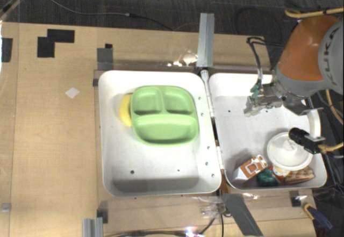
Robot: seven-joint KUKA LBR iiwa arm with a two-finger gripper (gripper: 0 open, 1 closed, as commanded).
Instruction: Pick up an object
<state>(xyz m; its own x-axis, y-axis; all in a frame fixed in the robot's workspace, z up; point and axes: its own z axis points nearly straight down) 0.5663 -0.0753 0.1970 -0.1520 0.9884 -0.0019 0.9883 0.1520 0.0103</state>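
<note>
Right bin (236, 139) floor open; clutter (279, 169) crowds its near corner.

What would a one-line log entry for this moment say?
tool: above right bin, holding nothing | green tray: left bin | white bowl: right bin, near corner

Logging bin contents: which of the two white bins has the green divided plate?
The left bin. It holds the green divided plate with a yellow object tucked beside it; the right bin holds a white cup and small packages.
</note>
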